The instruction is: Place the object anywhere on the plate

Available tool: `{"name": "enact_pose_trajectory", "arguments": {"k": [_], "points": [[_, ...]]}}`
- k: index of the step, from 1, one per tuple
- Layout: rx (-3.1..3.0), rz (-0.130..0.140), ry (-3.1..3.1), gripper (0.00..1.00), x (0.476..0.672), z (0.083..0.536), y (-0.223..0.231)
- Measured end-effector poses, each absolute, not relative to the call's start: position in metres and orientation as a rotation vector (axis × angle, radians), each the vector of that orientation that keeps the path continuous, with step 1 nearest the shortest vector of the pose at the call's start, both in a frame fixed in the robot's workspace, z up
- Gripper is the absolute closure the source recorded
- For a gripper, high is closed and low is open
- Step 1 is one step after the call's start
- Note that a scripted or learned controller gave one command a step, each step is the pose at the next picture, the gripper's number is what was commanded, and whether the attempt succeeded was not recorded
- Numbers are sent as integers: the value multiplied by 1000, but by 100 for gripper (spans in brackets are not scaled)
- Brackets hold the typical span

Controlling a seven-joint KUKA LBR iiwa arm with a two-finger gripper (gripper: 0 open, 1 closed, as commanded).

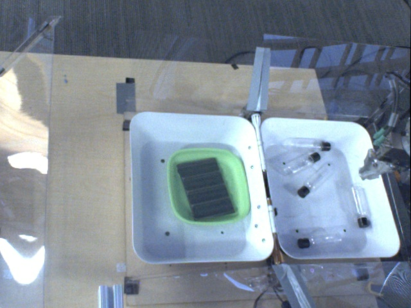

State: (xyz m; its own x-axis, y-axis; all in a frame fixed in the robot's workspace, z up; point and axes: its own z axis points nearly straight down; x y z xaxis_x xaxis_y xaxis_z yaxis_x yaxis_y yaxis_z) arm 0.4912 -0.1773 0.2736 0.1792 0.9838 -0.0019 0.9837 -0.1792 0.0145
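Plate (209,188): green, sat in middle of left bin (144,172), white floor free all around | object: dark ribbed block (205,188) lay on plate | right bin (379,230): clear vials (314,181) scattered | gripper (379,165): at right bin's right edge, finger state could not be told

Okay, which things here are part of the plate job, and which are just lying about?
Job: green plate in the left bin; clear black-capped vials in the right bin; gripper at that bin's right edge.
Lying about: dark ridged block on the plate.
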Motion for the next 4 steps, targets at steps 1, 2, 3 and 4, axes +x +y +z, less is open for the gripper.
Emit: {"name": "enact_pose_trajectory", "arguments": {"k": [1, 2, 3, 4], "points": [[2303, 4, 2132, 100, 493, 206, -108], [2304, 5, 2130, 0, 493, 207, -108], [2248, 5, 2185, 0, 509, 231, -187], [2172, 8, 2255, 0, 498, 366, -205]]}}
